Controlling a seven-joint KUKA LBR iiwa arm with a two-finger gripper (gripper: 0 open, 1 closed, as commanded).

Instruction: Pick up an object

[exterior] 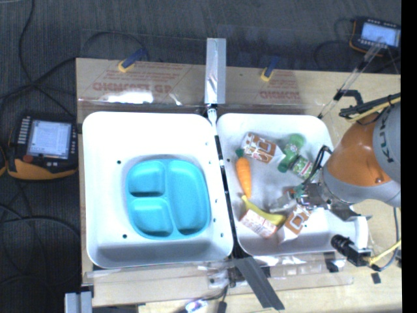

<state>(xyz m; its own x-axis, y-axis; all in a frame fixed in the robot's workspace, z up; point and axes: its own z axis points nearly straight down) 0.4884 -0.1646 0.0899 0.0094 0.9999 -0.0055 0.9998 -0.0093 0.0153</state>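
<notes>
**Arm low over the cluttered right bin, gripper among the cartons**

Two shallow white bins sit side by side on the bench. The left bin (98, 175), in the left half of the frame, carries a blue sectioned tray (168, 197) lying flat near its middle. The right bin (319, 126), in the right half, holds all the loose items.

Near the top of that bin lies a brown-and-white carton (260, 149), and just right of it a green bottle (291, 154) lies tilted. An orange carrot (244, 176) runs roughly top to bottom along the bin's left side, close to the divider between the bins. Below the carrot a yellow banana (262, 212) slants down to the right, touching a second small carton (257, 225) at the bin's lower edge. A third carton with orange markings (296, 222) lies just right of the banana's tip.

The arm (361, 168) enters from the right edge of the frame, its orange band hanging over the right bin's right side. The gripper (301, 196) sits low in the bin, just above the orange-marked carton and near the banana's end. Its tip is dark and blends into shadow, so whether it is spread or closed, or gripping anything, cannot be told; it may be touching the carton below it.
</notes>
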